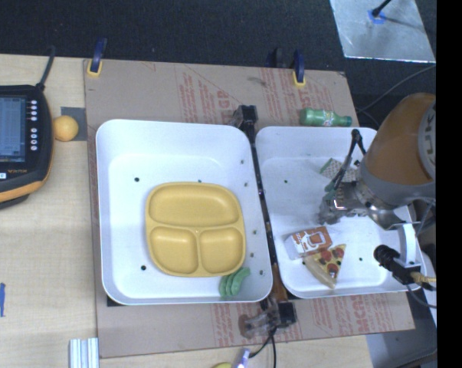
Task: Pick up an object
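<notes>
The metal two-finger gripper [332, 205] hovers in the right white bin [292, 148], just above-right of a small brown-and-white packet [311, 241] and a pizza-slice toy [326, 264]; jaw state and label print unreadable.

My one camera hangs fixed above the tabletop [39, 282], looking down at a slant, far enough to take in both white bins [123, 205] and the cardboard around them.

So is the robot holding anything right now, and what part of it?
It cannot be told. The tool hangs low in the right bin, above the small packet and pizza slice, and nothing is visibly gripped.
</notes>
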Controlling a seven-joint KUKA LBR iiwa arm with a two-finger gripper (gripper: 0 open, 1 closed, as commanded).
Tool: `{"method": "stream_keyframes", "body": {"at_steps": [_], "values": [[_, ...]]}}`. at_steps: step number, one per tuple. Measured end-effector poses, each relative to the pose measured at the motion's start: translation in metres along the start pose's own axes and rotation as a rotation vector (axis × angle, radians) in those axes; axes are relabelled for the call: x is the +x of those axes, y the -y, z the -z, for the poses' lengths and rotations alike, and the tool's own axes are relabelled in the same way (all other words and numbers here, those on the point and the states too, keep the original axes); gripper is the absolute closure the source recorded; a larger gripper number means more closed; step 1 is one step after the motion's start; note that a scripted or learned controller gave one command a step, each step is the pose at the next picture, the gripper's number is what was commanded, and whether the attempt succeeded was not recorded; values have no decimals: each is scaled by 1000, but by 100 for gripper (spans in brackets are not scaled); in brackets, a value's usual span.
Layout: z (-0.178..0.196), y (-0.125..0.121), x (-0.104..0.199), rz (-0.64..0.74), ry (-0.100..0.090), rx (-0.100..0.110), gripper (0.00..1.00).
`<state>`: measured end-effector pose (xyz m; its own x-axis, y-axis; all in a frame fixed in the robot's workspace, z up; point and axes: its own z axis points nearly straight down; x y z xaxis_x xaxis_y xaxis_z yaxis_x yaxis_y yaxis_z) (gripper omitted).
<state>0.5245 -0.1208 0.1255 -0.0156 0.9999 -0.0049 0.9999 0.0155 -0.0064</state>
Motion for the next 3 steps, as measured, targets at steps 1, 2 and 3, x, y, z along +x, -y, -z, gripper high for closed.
{"method": "stream_keyframes", "body": {"at_steps": [1, 2, 3], "values": [[10, 0, -1, 2, 2, 0, 100], [20, 0, -2, 3, 3, -1, 100], [30, -1, -2, 4, 5, -2, 100]]}}
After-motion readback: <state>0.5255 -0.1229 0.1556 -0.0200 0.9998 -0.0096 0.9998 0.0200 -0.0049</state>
